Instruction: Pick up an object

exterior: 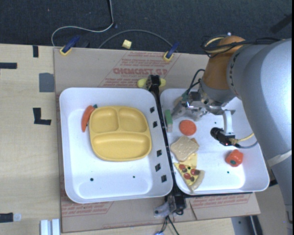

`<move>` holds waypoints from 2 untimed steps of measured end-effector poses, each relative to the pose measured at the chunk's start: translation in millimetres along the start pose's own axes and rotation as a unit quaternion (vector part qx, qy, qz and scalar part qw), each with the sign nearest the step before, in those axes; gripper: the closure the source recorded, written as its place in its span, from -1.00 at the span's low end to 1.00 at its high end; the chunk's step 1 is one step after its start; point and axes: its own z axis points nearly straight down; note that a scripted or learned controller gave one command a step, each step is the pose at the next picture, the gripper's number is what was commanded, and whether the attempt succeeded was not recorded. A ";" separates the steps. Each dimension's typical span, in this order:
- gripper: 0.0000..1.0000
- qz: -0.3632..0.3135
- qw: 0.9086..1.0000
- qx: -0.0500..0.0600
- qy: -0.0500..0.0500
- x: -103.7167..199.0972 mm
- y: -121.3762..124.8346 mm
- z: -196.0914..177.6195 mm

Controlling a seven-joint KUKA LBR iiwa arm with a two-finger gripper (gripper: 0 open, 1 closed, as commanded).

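Observation:
In the right bin (255, 180) lie a flat orange-red disc (188, 127), a slice of toast (184, 147), a pizza slice (189, 174) and a small red tomato (234, 157). A green piece (168, 120) rests against the divider between the bins. My gripper (192, 105) hangs over the far part of the right bin, just above the orange-red disc and to the right of the green piece. The arm's grey body covers the bin's right side. Nothing shows as held.
The left bin (73, 180) holds a yellow divided plate (120, 132) with an orange carrot (87, 117) beside its left edge. A black fitting with a cable (222, 135) hangs off the arm over the right bin. Clamps and cables sit at the bench's far edge.

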 end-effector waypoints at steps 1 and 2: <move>-1.00 0.001 1.000 0.000 0.001 -0.7 -28.9 -0.7; -1.00 -0.001 1.000 0.000 0.002 -2.2 -4.7 0.0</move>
